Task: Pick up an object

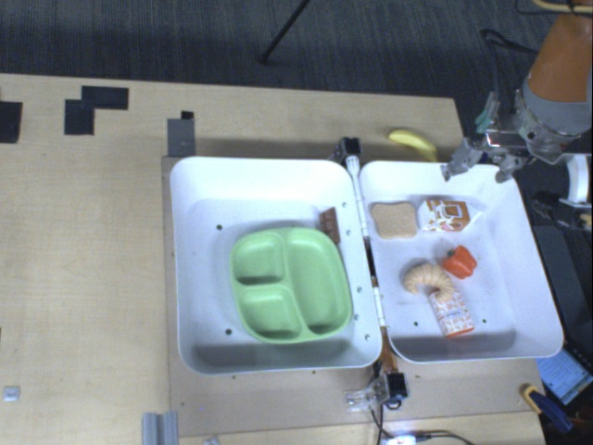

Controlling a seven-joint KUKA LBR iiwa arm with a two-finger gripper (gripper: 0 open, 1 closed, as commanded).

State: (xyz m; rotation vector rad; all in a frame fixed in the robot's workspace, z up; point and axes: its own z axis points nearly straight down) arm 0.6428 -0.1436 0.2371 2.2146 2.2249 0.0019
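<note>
**Hand waits over the far edge of the right bin**

The hand (480, 163) hangs over the far right corner of the right bin (533, 276). Its two fingers are spread apart, and there is nothing between them.

The things to pick up lie in the right bin, all nearer and to the left of the hand. A white and orange packet (445, 215) is the closest one, just below the hand. Beside it on the left is a brown slice of bread (395, 220). Nearer still is a small red-orange toy (460, 262). Next to that is a tan croissant (426, 275), and it touches a long wrapped packet (452, 314).

The left bin (199, 248) holds a green tray (289, 284) with three parts. A small brown thing (328, 221) sits by the tray's far right corner.

A yellow banana (413, 143) lies on the bench (83, 276) just past the right bin, left of the hand. Nothing sits between the hand and the packet under it.
</note>
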